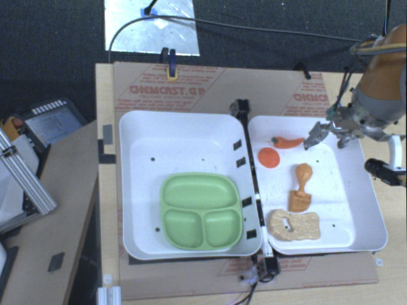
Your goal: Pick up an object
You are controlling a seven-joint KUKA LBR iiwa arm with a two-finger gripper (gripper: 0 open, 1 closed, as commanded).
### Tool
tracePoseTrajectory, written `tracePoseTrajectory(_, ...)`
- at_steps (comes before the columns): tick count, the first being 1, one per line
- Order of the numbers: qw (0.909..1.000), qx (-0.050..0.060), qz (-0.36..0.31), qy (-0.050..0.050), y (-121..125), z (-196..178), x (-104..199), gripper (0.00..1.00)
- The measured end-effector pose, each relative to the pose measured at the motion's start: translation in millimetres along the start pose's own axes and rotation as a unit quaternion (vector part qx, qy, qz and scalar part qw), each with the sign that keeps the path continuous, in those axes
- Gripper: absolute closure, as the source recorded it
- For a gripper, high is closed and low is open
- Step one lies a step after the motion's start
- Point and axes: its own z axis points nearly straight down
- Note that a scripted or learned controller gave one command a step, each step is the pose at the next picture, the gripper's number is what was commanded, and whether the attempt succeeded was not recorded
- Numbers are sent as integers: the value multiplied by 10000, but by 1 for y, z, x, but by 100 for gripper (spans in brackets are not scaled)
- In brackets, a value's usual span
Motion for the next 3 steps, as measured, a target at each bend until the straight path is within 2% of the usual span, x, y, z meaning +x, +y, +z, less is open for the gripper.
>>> tracePoseTrajectory(1, 10000, -60, -12, -10, 3, -7, 0, 0)
tracePoseTrajectory(2, 10000, -46, -4, -6, -5, 46, 6, 0)
tracePoseTrajectory(3, 10000, -47, -8, -8, -3, 87, 9, 0)
